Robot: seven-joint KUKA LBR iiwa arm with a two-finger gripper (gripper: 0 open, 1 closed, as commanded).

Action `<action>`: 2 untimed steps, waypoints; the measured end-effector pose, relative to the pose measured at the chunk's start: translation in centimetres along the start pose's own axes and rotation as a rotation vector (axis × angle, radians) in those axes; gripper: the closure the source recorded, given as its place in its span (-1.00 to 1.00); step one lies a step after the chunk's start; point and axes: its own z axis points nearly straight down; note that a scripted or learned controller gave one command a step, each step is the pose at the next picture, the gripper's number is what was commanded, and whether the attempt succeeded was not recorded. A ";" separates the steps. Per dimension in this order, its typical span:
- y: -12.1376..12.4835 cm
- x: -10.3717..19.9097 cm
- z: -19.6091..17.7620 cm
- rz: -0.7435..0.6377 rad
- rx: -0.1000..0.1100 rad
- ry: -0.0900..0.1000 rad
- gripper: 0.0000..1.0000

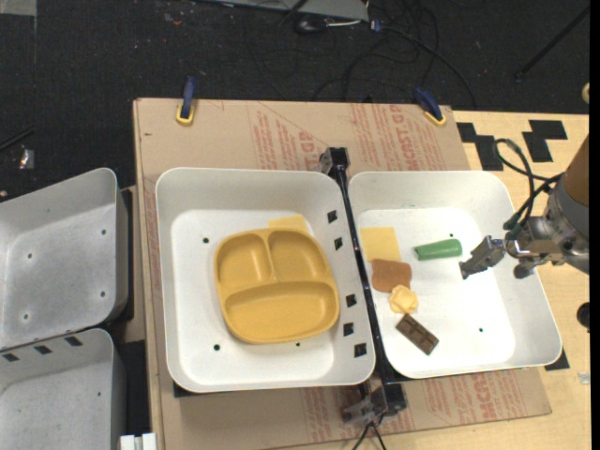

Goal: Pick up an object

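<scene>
You have the two-finger gripper (475, 260) hanging over the right-hand shallow white bin (502, 340), reaching in from the right on the grey arm with its orange band (583, 172). You cannot tell from this slanted view how the gripper is set, and nothing shows clamped in it. Take the green cylindrical piece (438, 248) as your landmark: it lies on the floor of that bin, just to the left of the gripper and slightly above it, near but apart. To the left of the green piece lies a flat pale yellow square slab (380, 244), and just below that slab sits a brown toast-like piece (391, 274), touching its lower edge. Below the brown piece is a small yellow crumpled lump (404, 299), and further down from it a dark brown rectangular bar (416, 334) lies at a slant. Well to the left of the green piece, across the black divider, the left-hand white bin (187, 345) holds a yellow plastic tray with three compartments (277, 285), with another pale yellow slab (290, 223) peeking out at its upper edge.
</scene>
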 end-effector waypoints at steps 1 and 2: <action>0.0 0.0 0.0 0.000 0.000 0.000 -1.00; 0.4 0.2 4.4 0.001 0.005 0.001 -1.00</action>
